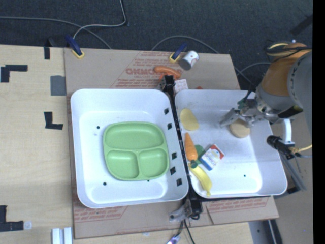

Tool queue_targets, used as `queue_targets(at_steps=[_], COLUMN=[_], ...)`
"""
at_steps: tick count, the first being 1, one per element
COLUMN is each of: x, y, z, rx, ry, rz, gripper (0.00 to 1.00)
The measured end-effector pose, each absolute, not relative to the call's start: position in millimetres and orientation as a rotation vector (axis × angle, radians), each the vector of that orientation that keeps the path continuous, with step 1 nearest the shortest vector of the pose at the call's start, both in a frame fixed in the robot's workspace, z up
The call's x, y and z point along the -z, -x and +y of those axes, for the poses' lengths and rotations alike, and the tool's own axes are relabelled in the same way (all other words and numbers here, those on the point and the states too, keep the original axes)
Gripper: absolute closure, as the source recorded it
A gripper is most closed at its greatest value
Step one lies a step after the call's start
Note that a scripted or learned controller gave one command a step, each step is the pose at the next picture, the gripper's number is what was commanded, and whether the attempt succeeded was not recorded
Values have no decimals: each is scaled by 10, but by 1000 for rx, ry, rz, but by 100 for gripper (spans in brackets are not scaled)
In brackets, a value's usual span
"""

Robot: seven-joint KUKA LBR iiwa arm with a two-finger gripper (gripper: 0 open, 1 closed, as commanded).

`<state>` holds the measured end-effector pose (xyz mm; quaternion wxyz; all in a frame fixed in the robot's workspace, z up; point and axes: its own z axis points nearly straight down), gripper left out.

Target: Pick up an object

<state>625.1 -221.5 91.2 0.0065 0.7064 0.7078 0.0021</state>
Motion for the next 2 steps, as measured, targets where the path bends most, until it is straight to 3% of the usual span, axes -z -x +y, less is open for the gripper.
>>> queue_targets(at_steps=[1,2], x=[-1489,-905], y=[-6099,-6100], z=[-2237,-2246], rx=[0,-3], ry=[-2220,-2214], rz=[2221,2217], gripper=[0,0])
